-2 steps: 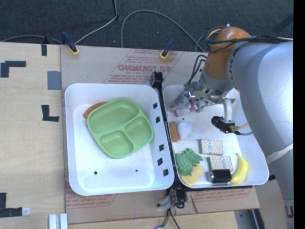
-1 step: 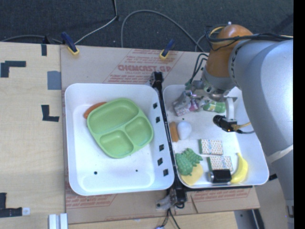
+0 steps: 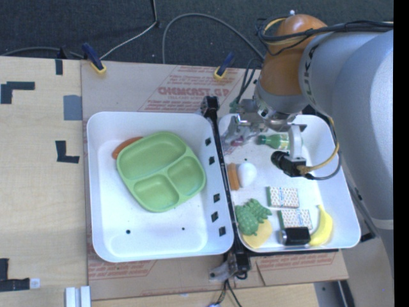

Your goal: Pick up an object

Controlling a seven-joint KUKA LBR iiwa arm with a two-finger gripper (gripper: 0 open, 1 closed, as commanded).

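Note:
My gripper (image 3: 238, 132) hangs low over the far left corner of the right bin (image 3: 342, 197), close to the divider between the bins. Just to its right lies a small green bottle (image 3: 278, 141). Below the gripper a white egg-shaped object (image 3: 246, 173) rests beside an orange carrot-like piece (image 3: 233, 176). Nearer the front are a green leafy toy (image 3: 252, 215) on a yellow piece (image 3: 259, 236), two checkered blocks (image 3: 284, 197), a black object (image 3: 295, 236) and a banana (image 3: 324, 226). I see nothing held in the gripper.
The left bin (image 3: 108, 235) holds a green divided plate (image 3: 161, 170) with an orange object (image 3: 121, 147) poking out from under its far left edge. The grey arm (image 3: 351, 88) covers the right bin's far right part. A black cable (image 3: 291, 164) loops over that bin.

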